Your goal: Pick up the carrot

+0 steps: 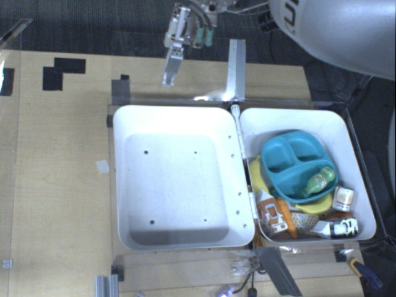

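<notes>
Camera view: grey two-finger gripper (176, 49) hangs above the bench behind the left shallow white bin (124, 166); its opening cannot be told. Orange tapered carrot (302, 223) lies well apart, at the front of the right white bin (346, 125), below the blue divided plastic plate (291, 159).

White letters are showing on the grey arm (334, 17) at the upper right of the frame: a "U" and part of a "K" are reading clearly, with the rest running off the top edge. An orange-brown packet (275, 218) is lying at the lower left of the right bin (365, 166), carrying large white markings too blurred to read. The small jar (343, 198) and the dark bottle (339, 228) near the lower right are bearing labels too small to read.
</notes>
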Available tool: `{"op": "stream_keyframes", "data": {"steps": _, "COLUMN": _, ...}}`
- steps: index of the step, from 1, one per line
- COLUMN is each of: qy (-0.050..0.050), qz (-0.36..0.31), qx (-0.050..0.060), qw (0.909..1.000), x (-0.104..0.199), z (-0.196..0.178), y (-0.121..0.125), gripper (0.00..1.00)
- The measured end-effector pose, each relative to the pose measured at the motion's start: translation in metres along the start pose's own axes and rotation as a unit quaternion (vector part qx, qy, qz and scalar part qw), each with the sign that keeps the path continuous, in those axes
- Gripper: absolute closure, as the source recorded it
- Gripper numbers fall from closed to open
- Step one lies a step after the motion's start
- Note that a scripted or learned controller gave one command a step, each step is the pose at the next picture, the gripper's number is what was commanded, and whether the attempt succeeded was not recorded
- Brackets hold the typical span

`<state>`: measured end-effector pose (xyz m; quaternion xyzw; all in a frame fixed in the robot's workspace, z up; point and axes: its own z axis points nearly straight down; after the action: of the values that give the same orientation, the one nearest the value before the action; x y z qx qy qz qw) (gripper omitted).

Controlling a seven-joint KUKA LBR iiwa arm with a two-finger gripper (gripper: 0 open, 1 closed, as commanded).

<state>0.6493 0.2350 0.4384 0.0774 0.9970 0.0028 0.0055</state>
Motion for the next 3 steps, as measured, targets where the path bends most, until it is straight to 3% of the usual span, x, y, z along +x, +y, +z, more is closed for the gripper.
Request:
{"op": "stream_keyframes", "data": {"steps": 1, "qy": 0.002, "qz": 0.11, "qx": 0.001, "qw": 0.9939, "x": 0.01, "z": 0.001, "y": -0.002, "gripper": 0.0}}
{"op": "stream_keyframes", "data": {"steps": 2, "qy": 0.0, "qz": -0.024, "qx": 0.0, "qw": 0.9997, "x": -0.011, "z": 0.0, "y": 0.002, "gripper": 0.0}}
{"op": "stream_keyframes", "data": {"steps": 3, "qy": 0.0, "qz": -0.123, "qx": 0.0, "qw": 0.9924, "x": -0.019, "z": 0.0, "y": -0.017, "gripper": 0.0}}
